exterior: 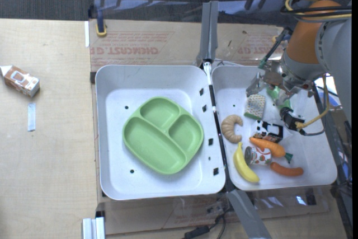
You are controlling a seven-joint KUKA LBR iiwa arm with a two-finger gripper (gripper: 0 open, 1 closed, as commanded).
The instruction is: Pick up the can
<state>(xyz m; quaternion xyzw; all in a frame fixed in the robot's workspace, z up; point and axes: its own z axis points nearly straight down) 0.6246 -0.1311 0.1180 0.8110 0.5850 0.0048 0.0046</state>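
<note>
The can (259, 157) is small, with a white and red label. It lies on its side near the front of the right bin (319, 145), between the banana (244, 164) and the carrot (270, 146). My gripper (272, 85) hangs over the back of that bin, well behind the can and apart from it. The grey wrist with its orange band covers most of the gripper. A small green thing (278, 93) shows just under it, and I cannot tell whether it is held.
The right bin also holds a croissant (231, 127), a speckled sponge-like block (256, 104), a black-and-white carton (269, 131) and a red-orange pepper (287, 170). A green divided plate (162, 134) lies in the left bin (112, 120). A small box (21, 81) sits on the table at left.
</note>
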